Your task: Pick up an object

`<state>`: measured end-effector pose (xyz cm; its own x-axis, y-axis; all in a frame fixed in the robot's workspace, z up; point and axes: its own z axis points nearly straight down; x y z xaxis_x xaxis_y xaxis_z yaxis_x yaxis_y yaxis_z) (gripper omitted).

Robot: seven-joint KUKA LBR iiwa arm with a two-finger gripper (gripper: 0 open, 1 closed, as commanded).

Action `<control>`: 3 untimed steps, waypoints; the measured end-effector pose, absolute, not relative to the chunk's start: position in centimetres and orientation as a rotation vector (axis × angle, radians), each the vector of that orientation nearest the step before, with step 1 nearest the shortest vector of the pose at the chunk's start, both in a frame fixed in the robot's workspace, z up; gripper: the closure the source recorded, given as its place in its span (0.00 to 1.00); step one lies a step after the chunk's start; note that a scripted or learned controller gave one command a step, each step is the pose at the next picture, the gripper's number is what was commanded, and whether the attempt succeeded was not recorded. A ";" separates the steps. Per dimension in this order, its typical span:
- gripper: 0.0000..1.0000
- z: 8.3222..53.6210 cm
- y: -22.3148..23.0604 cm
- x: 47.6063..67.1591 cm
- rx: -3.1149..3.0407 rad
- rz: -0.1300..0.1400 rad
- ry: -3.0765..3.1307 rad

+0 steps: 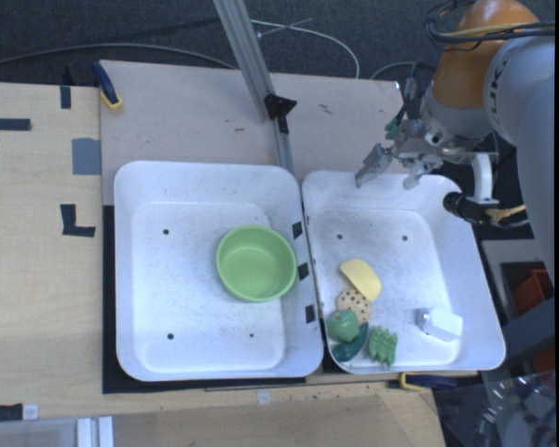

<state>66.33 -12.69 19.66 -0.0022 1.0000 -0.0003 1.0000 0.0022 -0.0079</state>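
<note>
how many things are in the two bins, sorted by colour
green: 3, the bowl in the left bin, a rounded piece and a spiky piece in the right bin
teal: 1, a curved piece
yellow: 1, a rounded block
tan: 1, a dotted piece
white: 1, a small block
total: 7

The tool point(392, 169), fingers spread, hangs over the right bin's point(466, 250) far rim.

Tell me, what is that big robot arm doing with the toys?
The gripper hangs above the far edge of the right bin with its fingers spread and nothing between them. The toys lie at the near end of that bin: a yellow piece, some green pieces and a small white block. A green bowl sits in the left bin. Nothing has been picked up yet.
</note>
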 end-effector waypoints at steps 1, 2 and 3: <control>0.00 13.4 -13.3 66.4 -2.216 0.010 -2.219; 0.00 8.6 -13.2 66.3 -2.218 0.005 -2.224; 1.00 9.8 -13.1 66.4 -2.217 0.003 -2.225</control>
